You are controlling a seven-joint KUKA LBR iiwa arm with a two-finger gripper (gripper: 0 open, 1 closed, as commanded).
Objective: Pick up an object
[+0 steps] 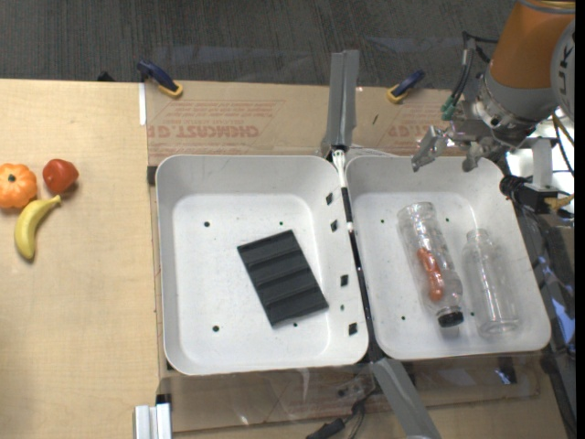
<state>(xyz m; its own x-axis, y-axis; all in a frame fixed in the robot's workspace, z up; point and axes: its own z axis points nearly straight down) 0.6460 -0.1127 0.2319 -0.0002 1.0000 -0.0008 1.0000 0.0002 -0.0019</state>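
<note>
At the far left of the frame, on the bare bench (82, 337): a small orange fruit (15, 187), a red fruit (60, 176) touching it, and a banana (32, 226) just below, all well apart from the bins. Further right, in the left bin (169, 273): one dark ribbed block (282, 277), lying flat and turned at a slant, near the middle of the floor. Between the bins, a grey divider strip, and behind them brown cardboard (247, 122) with two blue and yellow clamps (161, 78) at the upper edge. In the right bin (384, 327): a clear bottle with orange contents and a dark cap (431, 262), and just beside it to the right an empty clear bottle (488, 282), both lying down with long sides nearly parallel. At the upper right of the frame, the gripper (448, 151), above the far rim of the right bin, with the two fingers spread apart and nothing between them, touching no object as far as visible. As a judgement: task hardly begun, nothing lifted yet, every candidate object resting in a bin; left to do are the descent over one object, most likely one of the bottles since nearest, then closing and lifting. Possible difficulty: round, smooth bottles, easy to roll away under the fingers.
</note>
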